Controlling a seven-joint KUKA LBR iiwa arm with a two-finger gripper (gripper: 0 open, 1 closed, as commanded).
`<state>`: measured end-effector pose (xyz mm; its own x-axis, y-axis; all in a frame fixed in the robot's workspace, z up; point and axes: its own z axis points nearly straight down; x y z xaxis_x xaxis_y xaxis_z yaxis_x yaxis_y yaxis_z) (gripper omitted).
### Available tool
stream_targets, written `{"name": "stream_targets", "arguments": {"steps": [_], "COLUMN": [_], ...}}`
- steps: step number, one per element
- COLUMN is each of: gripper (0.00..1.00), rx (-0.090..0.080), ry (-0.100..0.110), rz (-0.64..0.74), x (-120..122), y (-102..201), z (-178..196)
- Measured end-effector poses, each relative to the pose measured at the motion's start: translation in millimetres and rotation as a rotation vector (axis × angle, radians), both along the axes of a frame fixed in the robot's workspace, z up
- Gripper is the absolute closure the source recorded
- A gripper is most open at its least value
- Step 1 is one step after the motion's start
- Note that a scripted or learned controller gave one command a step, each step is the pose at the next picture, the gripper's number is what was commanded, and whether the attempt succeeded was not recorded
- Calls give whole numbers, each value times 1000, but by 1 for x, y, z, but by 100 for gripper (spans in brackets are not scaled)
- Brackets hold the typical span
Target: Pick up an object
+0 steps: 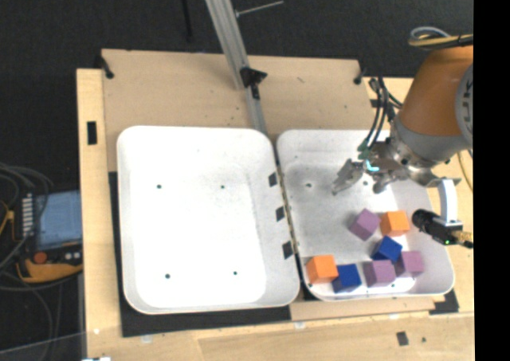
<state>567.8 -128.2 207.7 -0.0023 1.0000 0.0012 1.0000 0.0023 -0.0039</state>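
The arm (434,104) reaches in over the right bin (319,152), and its gripper (362,178) hangs above the bare upper middle of that bin. Two grey fingers (346,176) splay apart, one pointing toward the bin's left wall, the other nearer the wrist. They stand wide, and nothing sits between them.

All the blocks lie in the right bin, gathered toward its lower right part, below the gripper. Closest to the gripper is a purple block (364,224), lying apart from the fingers and tilted on the bin floor. Just beside it, toward the bin's right wall, is an orange block (394,222). Under that orange one sits a blue block (388,249), touching or nearly touching it. A second purple block (412,262) lies near the bin's right corner, next to the blue one. A third purple block (380,272) rests against the bin's lower rim, with a second blue block (347,277) just to its left and a second orange block (322,268) beside that, nearest the bin's left wall.

A black part (434,226) mounted on the arm juts over the bin's right rim, near the first orange block.

The left bin (195,216) touches the right bin along their shared edge, where small black clips (280,214) sit. A metal rail (227,25) slants down from the top to the right bin's upper left corner.
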Motion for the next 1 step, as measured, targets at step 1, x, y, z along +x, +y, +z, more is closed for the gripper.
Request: {"name": "stream_targets", "arguments": {"steps": [1], "gripper": [0], "rx": [-1], "ry": [-5], "rz": [-2], "x": [1], "y": [0], "z": [2]}}
